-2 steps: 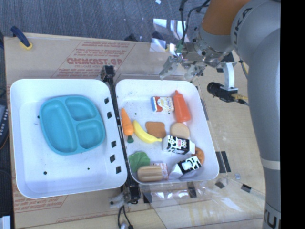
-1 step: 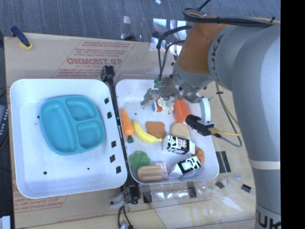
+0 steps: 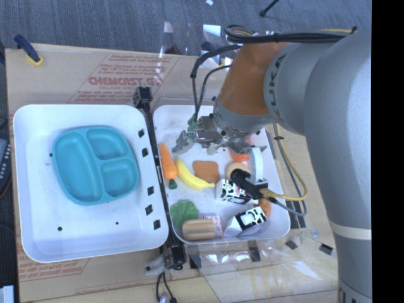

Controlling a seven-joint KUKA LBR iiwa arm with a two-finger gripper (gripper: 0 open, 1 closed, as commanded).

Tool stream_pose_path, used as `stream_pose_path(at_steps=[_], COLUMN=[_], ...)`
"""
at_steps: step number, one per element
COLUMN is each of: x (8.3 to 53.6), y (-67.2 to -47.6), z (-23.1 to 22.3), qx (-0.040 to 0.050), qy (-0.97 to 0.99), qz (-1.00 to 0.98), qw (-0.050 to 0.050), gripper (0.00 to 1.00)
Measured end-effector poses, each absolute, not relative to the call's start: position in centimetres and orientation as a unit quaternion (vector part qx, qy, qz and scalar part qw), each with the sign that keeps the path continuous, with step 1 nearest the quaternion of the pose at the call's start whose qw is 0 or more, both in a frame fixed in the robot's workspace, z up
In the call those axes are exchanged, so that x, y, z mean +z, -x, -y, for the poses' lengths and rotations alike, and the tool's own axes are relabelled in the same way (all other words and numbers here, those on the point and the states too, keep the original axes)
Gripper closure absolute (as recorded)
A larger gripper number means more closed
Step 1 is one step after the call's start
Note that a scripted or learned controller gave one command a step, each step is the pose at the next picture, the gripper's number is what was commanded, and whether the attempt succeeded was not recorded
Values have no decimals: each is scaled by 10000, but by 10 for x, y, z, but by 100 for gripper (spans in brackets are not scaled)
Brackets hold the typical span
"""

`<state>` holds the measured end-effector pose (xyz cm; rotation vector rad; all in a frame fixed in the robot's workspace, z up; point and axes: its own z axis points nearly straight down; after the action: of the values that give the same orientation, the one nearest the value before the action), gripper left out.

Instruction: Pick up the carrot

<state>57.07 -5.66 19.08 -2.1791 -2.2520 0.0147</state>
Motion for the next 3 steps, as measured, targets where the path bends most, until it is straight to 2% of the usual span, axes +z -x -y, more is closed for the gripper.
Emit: stream_pose_path(at_steps=[1, 2, 3], x=[91, 101, 101], y=[-566, -566, -566], z=[100, 98, 98], qx=[58, 77, 84], qy=[7331, 7292, 7285], qz=[6801, 6842, 6850], qw=[-13, 28, 22], gripper=[0, 100, 0])
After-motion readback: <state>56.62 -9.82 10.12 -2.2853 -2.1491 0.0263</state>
